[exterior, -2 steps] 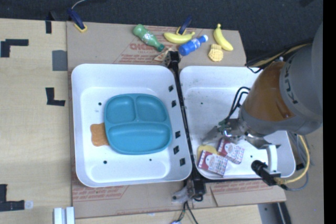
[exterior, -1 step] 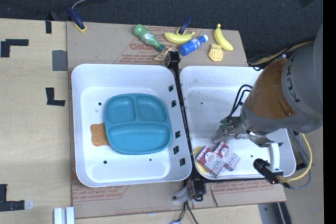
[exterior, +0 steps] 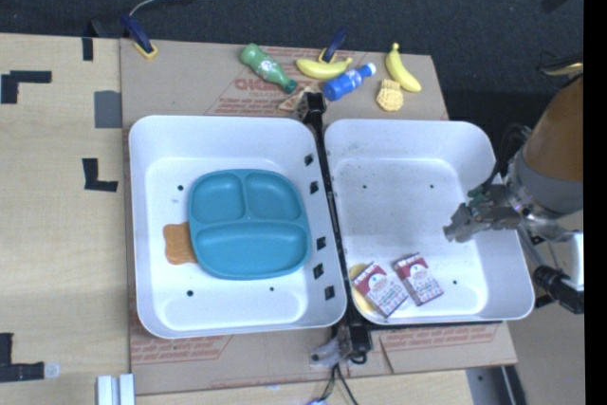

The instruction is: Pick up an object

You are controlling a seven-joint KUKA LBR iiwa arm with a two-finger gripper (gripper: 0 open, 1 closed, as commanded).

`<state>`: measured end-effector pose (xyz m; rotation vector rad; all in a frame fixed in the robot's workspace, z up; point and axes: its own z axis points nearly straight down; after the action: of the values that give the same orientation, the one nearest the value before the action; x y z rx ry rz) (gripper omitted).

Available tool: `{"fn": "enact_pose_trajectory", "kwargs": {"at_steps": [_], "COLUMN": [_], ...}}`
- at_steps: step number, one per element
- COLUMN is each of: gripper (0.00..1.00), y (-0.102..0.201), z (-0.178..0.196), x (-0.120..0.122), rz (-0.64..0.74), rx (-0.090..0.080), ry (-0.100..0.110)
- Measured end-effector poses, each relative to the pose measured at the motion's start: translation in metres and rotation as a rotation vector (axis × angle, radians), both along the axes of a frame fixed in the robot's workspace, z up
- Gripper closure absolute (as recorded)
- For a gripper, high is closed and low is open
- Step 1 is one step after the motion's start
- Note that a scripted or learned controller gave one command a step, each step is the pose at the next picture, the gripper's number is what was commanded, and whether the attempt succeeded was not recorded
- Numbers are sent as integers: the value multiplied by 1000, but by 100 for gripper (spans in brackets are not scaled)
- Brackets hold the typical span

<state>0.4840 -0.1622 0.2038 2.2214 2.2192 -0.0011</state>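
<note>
I saw the gripper (exterior: pixel 462 225) at the right bin's (exterior: pixel 408 136) right edge; finger state: can't tell. Two red cartons (exterior: pixel 401 284) lay near its front edge.

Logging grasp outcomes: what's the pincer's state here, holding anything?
Pincer: cannot be told; it hovers low at the right white bin's right side, nothing visibly between its tips.

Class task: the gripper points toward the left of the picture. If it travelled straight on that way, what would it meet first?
Probably bare floor of the right bin, then the divider between the bins. The gripper looks angled downward, though depth is unclear.
</note>
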Motion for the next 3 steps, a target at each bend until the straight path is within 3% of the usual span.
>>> {"fn": "enact_pose_trajectory", "kwargs": {"at_steps": [1, 2, 3], "gripper": [0, 0, 100], "y": [0, 47, 46], "z": [0, -118, -108], "x": [0, 1, 1], "rz": [0, 2, -1], "rx": [1, 3, -1], "ry": [1, -1, -4]}}
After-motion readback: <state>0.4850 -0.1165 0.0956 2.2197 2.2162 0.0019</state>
